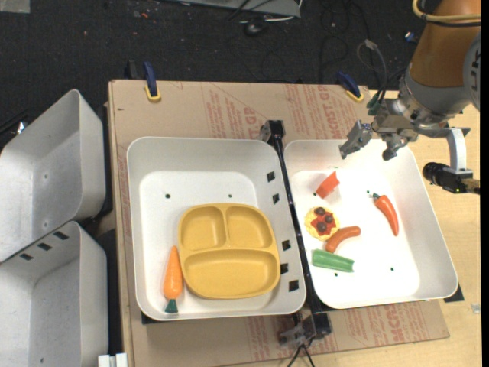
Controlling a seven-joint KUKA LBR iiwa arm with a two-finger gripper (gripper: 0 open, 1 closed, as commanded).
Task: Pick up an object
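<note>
Two white bins (145, 205) sit on the table; at upper right, the gripper (374, 145) hangs with fingers apart above a red pepper piece (328, 184).

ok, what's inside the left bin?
Left bin holds a yellow divided tray, compartments bare, and a toy carrot beside the tray's left edge. Whatever lies beneath the tray is covered.

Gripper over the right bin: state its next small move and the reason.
Probably descend toward the red pepper piece. The gripper hangs open above the right bin's far edge with nothing between its fingers, and that piece lies nearest, apart from the other toys.
</note>
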